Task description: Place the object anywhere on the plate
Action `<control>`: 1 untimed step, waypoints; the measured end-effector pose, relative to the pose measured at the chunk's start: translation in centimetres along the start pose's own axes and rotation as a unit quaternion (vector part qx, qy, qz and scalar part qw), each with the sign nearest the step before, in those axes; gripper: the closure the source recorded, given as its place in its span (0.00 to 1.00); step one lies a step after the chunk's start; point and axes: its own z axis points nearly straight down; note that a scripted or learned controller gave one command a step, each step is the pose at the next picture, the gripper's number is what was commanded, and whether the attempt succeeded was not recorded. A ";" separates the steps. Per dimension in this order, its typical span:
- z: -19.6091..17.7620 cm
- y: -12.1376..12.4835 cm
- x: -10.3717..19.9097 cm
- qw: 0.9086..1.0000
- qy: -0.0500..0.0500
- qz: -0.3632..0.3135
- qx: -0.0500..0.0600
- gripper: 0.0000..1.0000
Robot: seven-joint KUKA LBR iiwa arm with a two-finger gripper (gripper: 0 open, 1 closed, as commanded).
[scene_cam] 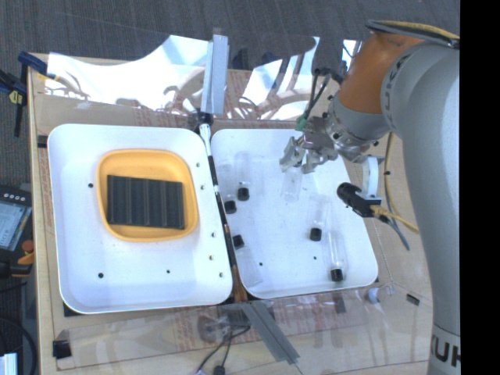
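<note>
Item one: the surface [39, 209] carried two shallow white bins side by side. I logged the left bin [70, 272] at centre left of the frame and the right bin [266, 276] at centre right, their inner rims touching along a dark seam.

Item two: the plate [144, 170], yellow with rounded corners, lay in the upper middle of the left bin. A dark ribbed insert [146, 201] sat in its well.

Item three: the objects, all in the right bin. I counted several clear tubes with black caps, hard to make out against the white. One tube [335, 256] lay toward the lower right of that bin, its cap at the lower end near the bin's front rim. Another black cap [316, 233] lay just above and left of it. Three more caps sat along the bin's left side: one [243, 193], one [230, 205] and one [237, 241]. All of them lay well apart from the plate.

Item four: the arm [414, 116], grey with an orange band [367, 69], entered from the right of the frame. Its tool [301, 156] hung over the upper middle of the right bin. I could not tell whether the tool was released or clenched; a faint clear shape showed just below it, too indistinct for me to identify.

Item five: crumpled reflective sheeting [180, 61] lay behind both bins in the upper part of the frame.
</note>
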 end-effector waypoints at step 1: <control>1.7 -5.2 2.8 0.994 -0.001 -0.110 0.001 1.00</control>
